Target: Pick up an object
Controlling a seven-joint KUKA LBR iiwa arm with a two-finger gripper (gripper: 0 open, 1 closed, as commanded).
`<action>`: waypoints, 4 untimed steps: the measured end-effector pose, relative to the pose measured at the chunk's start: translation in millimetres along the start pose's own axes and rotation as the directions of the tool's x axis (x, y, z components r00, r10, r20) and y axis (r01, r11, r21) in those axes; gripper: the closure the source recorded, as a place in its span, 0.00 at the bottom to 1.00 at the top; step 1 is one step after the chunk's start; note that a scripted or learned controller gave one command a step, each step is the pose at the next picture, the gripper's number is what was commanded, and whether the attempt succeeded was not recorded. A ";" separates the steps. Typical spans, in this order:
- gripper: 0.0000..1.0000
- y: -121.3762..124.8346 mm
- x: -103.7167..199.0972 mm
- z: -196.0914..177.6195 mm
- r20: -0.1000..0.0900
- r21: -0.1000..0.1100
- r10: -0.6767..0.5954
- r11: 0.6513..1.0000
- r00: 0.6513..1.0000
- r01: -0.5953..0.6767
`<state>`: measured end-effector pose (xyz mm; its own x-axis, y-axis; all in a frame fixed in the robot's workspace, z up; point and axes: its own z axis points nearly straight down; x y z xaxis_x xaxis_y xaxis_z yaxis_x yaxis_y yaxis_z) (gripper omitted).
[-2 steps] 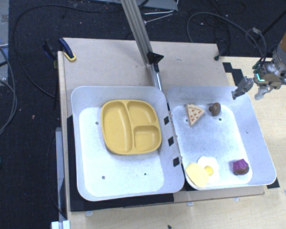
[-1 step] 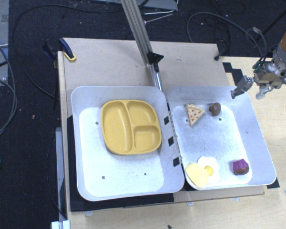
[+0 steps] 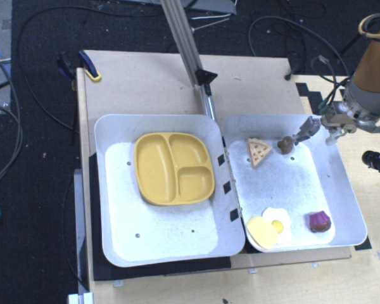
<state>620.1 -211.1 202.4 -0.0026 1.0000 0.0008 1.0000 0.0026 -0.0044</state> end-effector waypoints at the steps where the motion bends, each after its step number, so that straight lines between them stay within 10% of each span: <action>1: 0.00 7.9 5.9 50.4 0.000 -0.001 -0.001 1.000 1.000 0.001; 2: 0.00 7.2 6.7 104.3 0.000 0.000 0.001 1.000 1.000 -0.001; 3: 1.00 9.3 6.3 89.8 0.003 -0.008 -0.001 1.000 1.000 0.001; 4: 1.00 11.0 14.8 42.7 0.002 -0.010 -0.001 1.000 1.000 0.001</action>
<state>630.8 -196.2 159.7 -0.0036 1.0000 -0.0016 1.0000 0.0036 0.0058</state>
